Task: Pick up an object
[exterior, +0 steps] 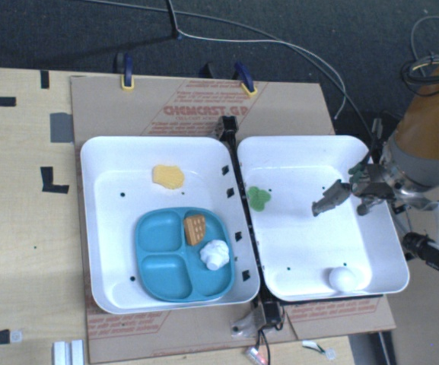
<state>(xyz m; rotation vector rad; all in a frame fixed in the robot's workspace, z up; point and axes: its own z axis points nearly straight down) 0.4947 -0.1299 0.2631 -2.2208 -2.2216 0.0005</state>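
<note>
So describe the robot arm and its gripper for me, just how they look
The arm is bulky and rounded, with a broad orange band above a grey wrist section. Its gripper is dark grey metal, angular, ending in slim dark fingers. Black fittings sit beside the wrist, and a dark cable loops near the arm's upper part.

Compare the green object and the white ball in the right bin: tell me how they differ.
Colour: the green object is bright green; the white ball nearly blends into the bin.
Shape: the green object is lumpy and irregular; the white ball looks smooth and round.
Place: the green object lies by the bin's left wall, next to the divider; the white ball sits at the near edge, toward the right corner.
Both are small, lie loose on the bin floor, and are apart from the claw.
</note>
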